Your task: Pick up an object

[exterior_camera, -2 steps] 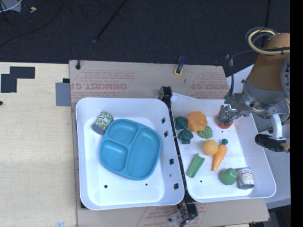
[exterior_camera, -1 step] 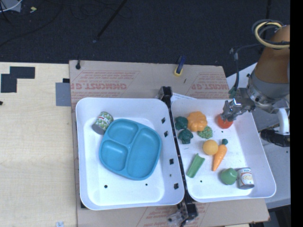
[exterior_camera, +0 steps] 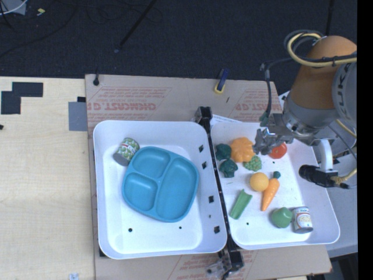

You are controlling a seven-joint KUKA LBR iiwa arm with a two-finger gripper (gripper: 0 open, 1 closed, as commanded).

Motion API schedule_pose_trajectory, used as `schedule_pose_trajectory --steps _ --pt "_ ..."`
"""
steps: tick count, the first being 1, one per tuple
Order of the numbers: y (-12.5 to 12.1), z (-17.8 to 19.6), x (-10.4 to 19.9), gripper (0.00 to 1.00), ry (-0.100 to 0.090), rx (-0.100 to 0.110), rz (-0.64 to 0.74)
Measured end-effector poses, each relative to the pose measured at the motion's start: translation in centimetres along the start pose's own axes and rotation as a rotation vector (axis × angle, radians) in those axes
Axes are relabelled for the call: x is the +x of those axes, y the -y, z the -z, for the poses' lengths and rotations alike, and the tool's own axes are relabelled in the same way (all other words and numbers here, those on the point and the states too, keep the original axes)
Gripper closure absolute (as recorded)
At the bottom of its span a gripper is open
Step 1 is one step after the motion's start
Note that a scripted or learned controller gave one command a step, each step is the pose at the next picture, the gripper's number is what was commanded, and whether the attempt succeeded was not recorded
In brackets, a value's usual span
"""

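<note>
Gripper [exterior_camera: 265, 140] low over right bin [exterior_camera: 323, 226], near its far edge; finger state can't be told, dark and blurred. Red tomato [exterior_camera: 278, 151] just beside the gripper on the arm side, round, glossy, partly hidden; touching or not unclear. Orange pepper [exterior_camera: 242, 149] just on the other side, lumpy. Broccoli [exterior_camera: 253, 164] below it, dark green pieces [exterior_camera: 226, 160] by the bin's left wall. Mid-bin: yellow lemon [exterior_camera: 259, 182], carrot [exterior_camera: 269, 194], green cucumber [exterior_camera: 240, 205]. Near right corner: green pepper [exterior_camera: 281, 217], can [exterior_camera: 302, 219]. Left bin [exterior_camera: 111, 232]: blue tray [exterior_camera: 160, 183], tipped can [exterior_camera: 126, 151] at far left corner.
</note>
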State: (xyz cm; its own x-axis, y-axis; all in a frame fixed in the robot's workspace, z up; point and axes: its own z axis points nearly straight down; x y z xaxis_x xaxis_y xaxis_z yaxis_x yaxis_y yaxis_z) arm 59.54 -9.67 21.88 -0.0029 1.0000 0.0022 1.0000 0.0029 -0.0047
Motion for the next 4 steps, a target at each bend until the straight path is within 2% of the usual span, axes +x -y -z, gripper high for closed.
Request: schedule_pose_trajectory --steps 1,2,3,4 --pt "1.9 0.8 5.9 1.0 -0.001 0.0 0.002" --pt "2.9 -0.2 10.9 1.0 0.0 0.001 0.002" --pt "2.1 0.0 10.1 1.0 0.002 -0.002 -0.003" --pt "3.6 1.1 10.7 1.0 0.001 0.0 -0.001"
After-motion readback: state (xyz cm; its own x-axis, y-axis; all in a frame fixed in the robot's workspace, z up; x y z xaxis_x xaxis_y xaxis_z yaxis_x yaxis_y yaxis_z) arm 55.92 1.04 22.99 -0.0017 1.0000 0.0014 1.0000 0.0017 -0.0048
